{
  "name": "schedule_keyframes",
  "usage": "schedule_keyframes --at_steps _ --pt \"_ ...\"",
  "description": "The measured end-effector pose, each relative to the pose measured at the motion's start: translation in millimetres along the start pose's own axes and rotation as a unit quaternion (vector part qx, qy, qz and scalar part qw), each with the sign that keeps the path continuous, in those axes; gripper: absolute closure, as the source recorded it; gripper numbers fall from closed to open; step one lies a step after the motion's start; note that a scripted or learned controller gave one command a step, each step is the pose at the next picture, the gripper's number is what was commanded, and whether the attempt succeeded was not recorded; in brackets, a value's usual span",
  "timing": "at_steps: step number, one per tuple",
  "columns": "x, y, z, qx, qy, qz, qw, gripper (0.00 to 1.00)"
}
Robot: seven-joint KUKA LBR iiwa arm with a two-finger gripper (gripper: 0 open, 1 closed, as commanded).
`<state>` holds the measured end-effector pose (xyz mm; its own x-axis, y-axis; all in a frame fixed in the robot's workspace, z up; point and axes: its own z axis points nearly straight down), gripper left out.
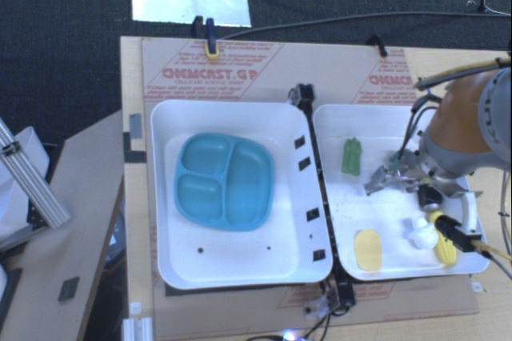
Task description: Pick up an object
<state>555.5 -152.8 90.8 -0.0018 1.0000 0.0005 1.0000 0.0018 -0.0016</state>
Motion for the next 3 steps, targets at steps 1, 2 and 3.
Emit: schedule_keyframes --at_steps 1,2,3 --pt "-0.6 1.4 -13.4 -0.003 -0.001 0.000 1.0000 1.00" --pt "-2.4 -3.7 -75.4 -0.004 -0.001 -0.001 1.0000 1.00" --pt "-2.7 -2.1 -129.3 -0.004 -0.001 -0.002 1.0000 1.00"
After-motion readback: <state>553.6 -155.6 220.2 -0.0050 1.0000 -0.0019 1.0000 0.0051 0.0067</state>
